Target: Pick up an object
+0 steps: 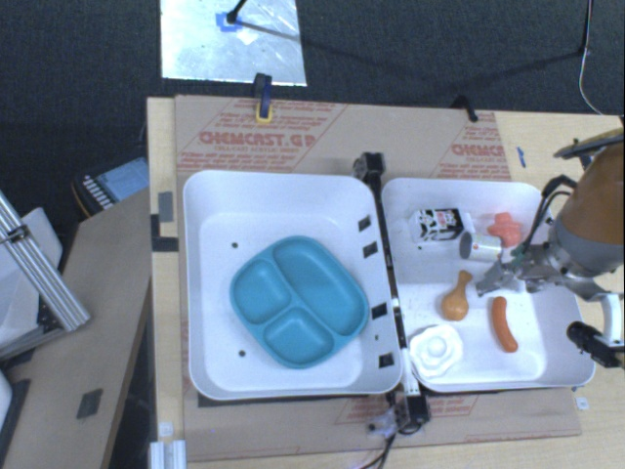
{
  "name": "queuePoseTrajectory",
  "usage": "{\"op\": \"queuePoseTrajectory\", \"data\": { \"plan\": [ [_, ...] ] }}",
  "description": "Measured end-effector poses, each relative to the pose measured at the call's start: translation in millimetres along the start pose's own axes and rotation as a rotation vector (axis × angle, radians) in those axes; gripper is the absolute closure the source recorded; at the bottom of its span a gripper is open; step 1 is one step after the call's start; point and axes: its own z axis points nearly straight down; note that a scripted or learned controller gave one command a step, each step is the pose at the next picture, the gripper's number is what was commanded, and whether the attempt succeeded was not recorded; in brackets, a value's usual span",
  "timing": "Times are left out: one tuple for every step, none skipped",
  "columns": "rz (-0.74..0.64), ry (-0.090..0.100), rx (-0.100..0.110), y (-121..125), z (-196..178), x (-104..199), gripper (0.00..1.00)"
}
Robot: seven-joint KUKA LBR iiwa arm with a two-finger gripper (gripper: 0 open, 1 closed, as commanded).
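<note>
On the desk (322, 130) we see two white bins side by side: the left bin (210, 213) carries a blue divided plate (298, 301), while the right bin (532, 364) holds the loose things to choose from. Near that bin's far edge lies a small black-and-white carton (437, 224), with a pink toy (506, 229) toward the far right corner; closer to the middle sit a tan pear-shaped piece (456, 299) and an orange sausage-shaped piece (503, 323), and by the near left corner rests a white rounded item (436, 350). The arm (594, 218) comes in over the right edge of this bin, and its gripper (503, 274) is low inside it, between the pear-shaped piece and the sausage-shaped piece and near a short grey cylinder (479, 247). We cannot tell how far apart its tips stand, and we see nothing lifted or clearly caught in it: every object appears to lie on the bin floor. We judge the task to be at the reaching stage, with the grasp itself, the lift and the proof of a secure hold all left to do. Which object is the target we cannot say; the pear-shaped and sausage-shaped pieces lie closest.
</note>
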Motion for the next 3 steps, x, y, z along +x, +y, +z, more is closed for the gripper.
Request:
{"op": "queuePoseTrajectory", "data": {
  "plan": [
    [0.0, 0.0, -0.001, 0.5, 21.2, 0.4, 0.0],
    [0.0, -0.002, -0.005, 1.5, 9.5, -0.2, 1.0],
    [-0.004, -0.002, -0.009, 11.2, -41.1, 5.6, 1.0]
  ]
}}
